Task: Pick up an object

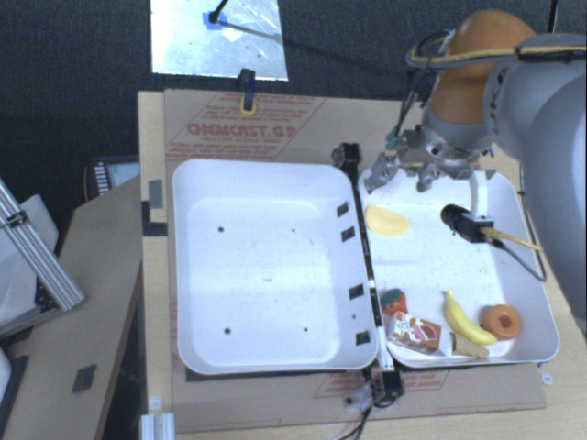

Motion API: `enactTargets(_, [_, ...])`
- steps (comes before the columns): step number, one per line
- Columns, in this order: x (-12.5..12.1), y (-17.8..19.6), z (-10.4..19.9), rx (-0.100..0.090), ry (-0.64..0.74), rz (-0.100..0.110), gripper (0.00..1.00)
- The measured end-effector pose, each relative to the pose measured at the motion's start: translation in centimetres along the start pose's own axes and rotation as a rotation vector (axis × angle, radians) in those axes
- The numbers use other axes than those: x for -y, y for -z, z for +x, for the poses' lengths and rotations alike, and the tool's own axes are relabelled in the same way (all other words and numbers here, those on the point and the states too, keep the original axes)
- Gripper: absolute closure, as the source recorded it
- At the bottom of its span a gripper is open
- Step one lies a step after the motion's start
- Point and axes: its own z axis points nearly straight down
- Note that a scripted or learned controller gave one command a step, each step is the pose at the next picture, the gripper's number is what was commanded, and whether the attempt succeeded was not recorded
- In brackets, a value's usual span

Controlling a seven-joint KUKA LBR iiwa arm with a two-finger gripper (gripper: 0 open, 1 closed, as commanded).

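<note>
Currently we see the pincer (401, 178) poised over the right bin's (541, 324) far corner, its fingers apart and holding nothing — positioned above the yellow disc (387, 221). Other candidates — banana (463, 319), orange ring (502, 321), snack packet (417, 334) — crowd the near edge.

Red "CHEMCAST" lettering runs across the board (240, 128).

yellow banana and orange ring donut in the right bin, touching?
Apart. The camera view shows a strip of white bin floor between the yellow banana and the orange ring donut in the right bin.
</note>
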Motion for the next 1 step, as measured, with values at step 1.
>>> enactTargets(1, [7.34, -0.06, 9.25, -0.005, 0.007, 0.011, 0.0])
